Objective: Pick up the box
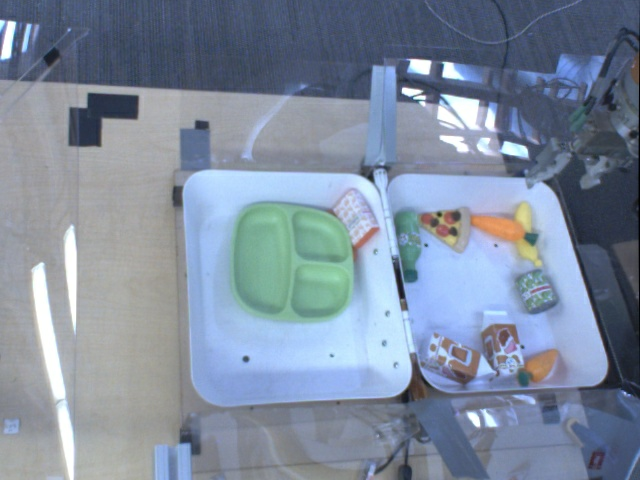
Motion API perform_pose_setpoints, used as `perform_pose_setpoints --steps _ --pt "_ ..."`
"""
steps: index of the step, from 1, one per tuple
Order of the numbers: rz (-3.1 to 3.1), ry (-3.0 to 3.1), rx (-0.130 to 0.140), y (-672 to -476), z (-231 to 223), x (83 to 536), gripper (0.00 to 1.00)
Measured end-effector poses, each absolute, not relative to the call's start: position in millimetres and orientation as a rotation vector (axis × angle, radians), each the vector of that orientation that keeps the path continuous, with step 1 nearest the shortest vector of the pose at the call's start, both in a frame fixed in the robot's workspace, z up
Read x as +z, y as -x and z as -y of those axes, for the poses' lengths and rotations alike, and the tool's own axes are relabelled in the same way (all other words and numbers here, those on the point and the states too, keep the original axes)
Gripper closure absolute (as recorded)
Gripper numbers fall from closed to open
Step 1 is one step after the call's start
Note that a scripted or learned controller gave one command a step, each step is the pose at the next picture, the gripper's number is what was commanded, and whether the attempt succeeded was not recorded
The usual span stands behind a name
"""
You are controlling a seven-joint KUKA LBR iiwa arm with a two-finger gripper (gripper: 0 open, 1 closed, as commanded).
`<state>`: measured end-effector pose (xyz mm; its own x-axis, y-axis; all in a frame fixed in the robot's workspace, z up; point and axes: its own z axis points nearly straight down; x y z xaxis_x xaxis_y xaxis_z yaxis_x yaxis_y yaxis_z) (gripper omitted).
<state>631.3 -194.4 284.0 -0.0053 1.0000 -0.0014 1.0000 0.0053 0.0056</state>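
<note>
A small red-and-white patterned box (355,217) lies in the left bin (210,368), at its far right corner beside the green divided plate (293,261). Two small brown-and-white cartons (452,357) (502,347) sit at the near edge of the right bin (575,268). My gripper (567,173) hovers above the far right corner of the right bin, well away from the box and the cartons. Its fingers are spread open with nothing between them.
The right bin also holds a green bottle (407,244) against the divider, a pizza slice (447,225), a carrot (497,227), a banana (526,232), a small can (537,291) and an orange piece (541,366). A metal post (381,118) stands behind the bins.
</note>
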Motion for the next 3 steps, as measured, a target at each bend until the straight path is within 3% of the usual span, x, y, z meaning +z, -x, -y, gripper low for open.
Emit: perform_pose_setpoints --steps 1,2,3 --pt "-2.223 -2.208 0.011 -565.7 170.2 88.7 0.0" --pt "-2.067 -2.36 0.007 -635.0 179.0 86.9 0.0" --pt "-1.997 -2.441 -0.015 -666.5 107.7 85.5 0.0"
